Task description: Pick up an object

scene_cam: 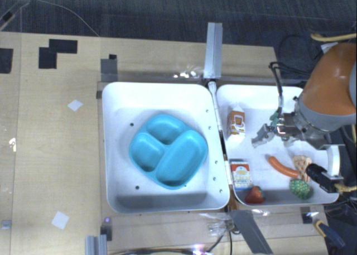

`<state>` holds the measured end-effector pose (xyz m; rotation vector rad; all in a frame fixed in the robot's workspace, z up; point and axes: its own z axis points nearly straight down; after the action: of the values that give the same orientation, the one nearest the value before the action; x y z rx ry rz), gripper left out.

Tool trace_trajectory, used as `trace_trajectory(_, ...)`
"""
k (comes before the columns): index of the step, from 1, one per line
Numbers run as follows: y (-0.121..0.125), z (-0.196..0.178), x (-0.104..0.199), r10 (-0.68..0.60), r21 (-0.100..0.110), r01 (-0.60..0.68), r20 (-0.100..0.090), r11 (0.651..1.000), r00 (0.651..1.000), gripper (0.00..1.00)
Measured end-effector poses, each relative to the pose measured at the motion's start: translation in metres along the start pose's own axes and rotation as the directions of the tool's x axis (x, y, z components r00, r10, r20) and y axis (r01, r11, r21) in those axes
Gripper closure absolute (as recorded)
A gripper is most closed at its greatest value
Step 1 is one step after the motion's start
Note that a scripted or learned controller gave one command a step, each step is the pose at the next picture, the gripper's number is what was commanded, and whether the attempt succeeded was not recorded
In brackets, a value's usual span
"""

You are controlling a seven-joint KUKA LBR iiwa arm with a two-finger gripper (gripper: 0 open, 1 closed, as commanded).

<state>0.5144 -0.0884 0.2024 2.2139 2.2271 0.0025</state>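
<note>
My gripper [274, 139] hangs over the middle of the right bin [254, 100]. Its fingers [260, 136] are spread open with nothing between them. Just below it lies an orange hot dog [283, 167], with a beige piece [302, 162] and a green broccoli [300, 188] further right. A small orange-and-white bottle [236, 123] lies to the gripper's left by the bin's wall. Near the front left corner are a red-and-white box [241, 174] and a red strawberry [255, 194].
The left bin [120, 103] holds a blue divided plate [168, 150]. A metal post [213, 53] stands behind the divider between the bins. The arm's orange band [334, 81] looms over the right bin's far right side.
</note>
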Motion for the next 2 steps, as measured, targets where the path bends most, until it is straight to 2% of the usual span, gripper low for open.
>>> trace_trajectory(1, -0.015, 0.099, -0.024, 0.013, -0.018, -0.013, 0.003, 1.0, 1.0, 0.0)
trace_trajectory(2, -0.024, 0.113, -0.079, 0.043, -0.013, -0.043, 0.005, 0.999, 0.999, 0.0)
